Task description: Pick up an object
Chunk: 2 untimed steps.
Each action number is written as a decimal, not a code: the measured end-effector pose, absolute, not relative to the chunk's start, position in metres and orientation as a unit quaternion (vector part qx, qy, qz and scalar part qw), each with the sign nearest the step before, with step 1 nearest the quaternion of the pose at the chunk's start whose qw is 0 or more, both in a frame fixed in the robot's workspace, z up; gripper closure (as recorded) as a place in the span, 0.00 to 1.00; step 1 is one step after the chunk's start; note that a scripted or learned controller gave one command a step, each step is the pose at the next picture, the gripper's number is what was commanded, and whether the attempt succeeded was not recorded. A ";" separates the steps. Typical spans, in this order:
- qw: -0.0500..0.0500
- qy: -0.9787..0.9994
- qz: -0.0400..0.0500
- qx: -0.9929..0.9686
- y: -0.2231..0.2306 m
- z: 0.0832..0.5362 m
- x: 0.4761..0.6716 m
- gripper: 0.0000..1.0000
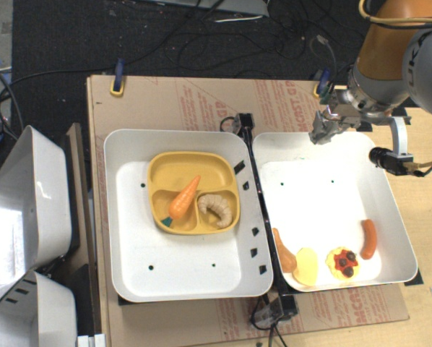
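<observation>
My gripper (323,134) hangs over the far edge of the right bin (331,194), with nothing seen between its fingers. In the right bin's near part lie an orange chicken-leg toy (283,251), a pale yellow slice (306,264), a small yellow tart with red and dark berries (344,262) and a red-orange sausage (368,238). A yellow divided plate (193,166) sits in the left bin (144,266). It holds an orange carrot (184,197) and a beige shrimp-like piece (217,209).
The two bins stand side by side on a cardboard sheet (194,100), with black clips (256,230) along their shared edge. Yellow clamps (117,85) hold the sheet's far corners. Cables cross the dark floor behind. White containers (24,208) stand at the left.
</observation>
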<state>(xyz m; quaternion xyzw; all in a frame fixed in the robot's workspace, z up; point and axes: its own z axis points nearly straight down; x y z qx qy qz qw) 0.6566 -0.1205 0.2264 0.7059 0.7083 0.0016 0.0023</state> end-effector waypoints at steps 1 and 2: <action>-0.001 0.710 0.001 0.704 -0.064 0.237 0.640 1.00; -0.002 0.710 0.000 0.704 -0.012 0.228 0.629 1.00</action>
